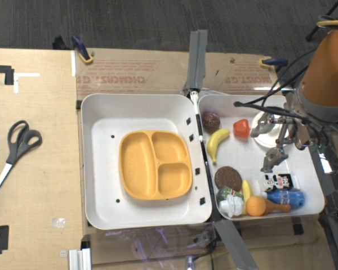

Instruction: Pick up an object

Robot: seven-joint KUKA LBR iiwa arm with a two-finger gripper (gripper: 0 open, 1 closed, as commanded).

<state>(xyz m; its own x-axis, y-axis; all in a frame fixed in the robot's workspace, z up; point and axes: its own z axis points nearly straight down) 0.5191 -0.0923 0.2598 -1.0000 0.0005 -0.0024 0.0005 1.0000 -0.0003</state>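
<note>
The pick looks barely begun: nothing is lifted, and every object lies on a bin floor. The largest thing in play, the left shallow white plastic bin, carries only a yellow three-compartment plastic plate at its centre. The right shallow white plastic bin carries all the candidates, any of which would satisfy the task.

By size, a yellow plastic banana lies close to this bin's left wall, with a dark purple round fruit nearer the far-left corner. A brown speckled disc like a cookie sits by the left wall further toward the near edge. A blue plastic bottle-shaped toy rests near the near-right corner, beside a black-and-white patterned small card or box. An orange round toy fruit and a green-and-white crumpled item lie along the near edge. A small red toy pepper sits toward the far edge.

The grey arm with its orange band enters over the right bin's far-right corner, wrist pitched down. The gripper hangs above bare floor in the bin's right half (just above the patterned card); whether its jaws are spread or closed cannot be told, and nothing is visibly held.

All that remains, judging from this: descend, close on one item, and lift.
</note>
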